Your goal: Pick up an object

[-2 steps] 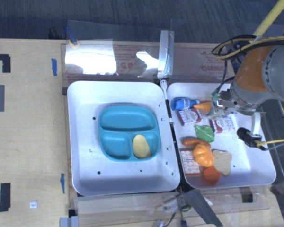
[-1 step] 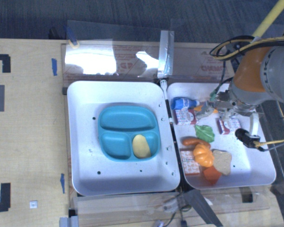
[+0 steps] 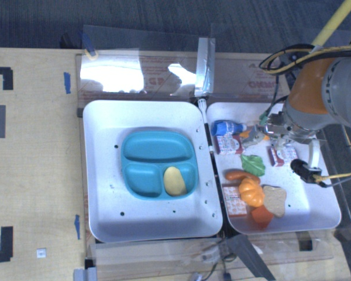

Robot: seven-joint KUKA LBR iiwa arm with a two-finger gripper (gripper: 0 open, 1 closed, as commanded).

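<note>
From my screen I see the arm reaching in from three o'clock, its orange band sitting above the wrist; the gripper hangs over the upper part of the right bin, and I cannot tell how it is set. Below it the right bin holds the loose items: a blue bottle at its eleven o'clock corner, just beside a red-and-white packet; a green leafy piece near the centre; an orange pumpkin at six o'clock of that, touching a slice of bread on its three o'clock side; a red cup just below them. The left bin carries a blue divided tray; a yellow potato lies in the tray's five o'clock compartment.
</note>
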